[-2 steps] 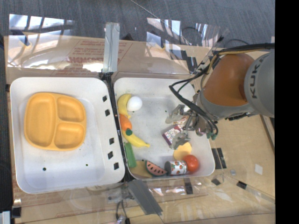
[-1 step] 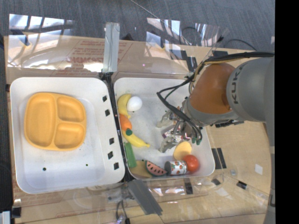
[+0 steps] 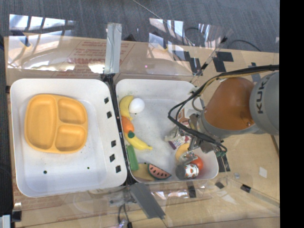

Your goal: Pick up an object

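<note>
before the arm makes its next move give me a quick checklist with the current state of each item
1. Gripper is over the right bin, low at its right side: ok.
2. Something between the fingers: cannot tell, cables and the wrist cover them.
3. Objects within reach: ok, a red and white object and a yellow piece lie right beside the gripper.
4. Other candidates free of the arm: ok, the white ball, the banana and the watermelon slice lie along the bin's left and near sides.
5. Left bin: ok, the yellow divided tray lies flat in it, far from the arm.
6. Cables snagging on objects: cannot tell.
</note>
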You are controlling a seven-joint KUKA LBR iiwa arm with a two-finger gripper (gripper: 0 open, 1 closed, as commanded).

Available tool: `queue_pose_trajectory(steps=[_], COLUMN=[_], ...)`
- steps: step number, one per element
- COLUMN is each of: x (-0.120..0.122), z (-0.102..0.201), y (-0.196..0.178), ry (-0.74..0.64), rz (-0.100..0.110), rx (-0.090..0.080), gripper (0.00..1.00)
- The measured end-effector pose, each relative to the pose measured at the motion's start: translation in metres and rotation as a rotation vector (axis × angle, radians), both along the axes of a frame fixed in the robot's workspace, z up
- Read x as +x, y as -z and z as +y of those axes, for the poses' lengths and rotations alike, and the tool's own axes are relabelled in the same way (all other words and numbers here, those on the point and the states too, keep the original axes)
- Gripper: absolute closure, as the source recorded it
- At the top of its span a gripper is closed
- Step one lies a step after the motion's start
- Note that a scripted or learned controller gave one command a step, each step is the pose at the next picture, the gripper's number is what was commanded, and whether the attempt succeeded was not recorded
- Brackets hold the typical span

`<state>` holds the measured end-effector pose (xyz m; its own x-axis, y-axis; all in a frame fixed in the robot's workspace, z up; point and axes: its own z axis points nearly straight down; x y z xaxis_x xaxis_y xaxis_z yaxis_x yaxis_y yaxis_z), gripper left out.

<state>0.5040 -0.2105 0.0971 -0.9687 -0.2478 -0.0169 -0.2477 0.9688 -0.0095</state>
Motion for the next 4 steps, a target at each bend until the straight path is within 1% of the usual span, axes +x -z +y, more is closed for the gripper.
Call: queue_pose_trajectory(steps=[1,2,3,4], x=[0.002,0.000,0.039,0.063], z=[0.002,0.091,0.052,0.121], y=[-0.010,-0.116,-0.170,-0.105], ry=[-0.009,0.001,0.186,0.203], rz=[0.000,0.007,0.013,0.021], rx=[0.000,0.004,0.005,0.008], gripper=[1.00,1.00,1.00,1.00])
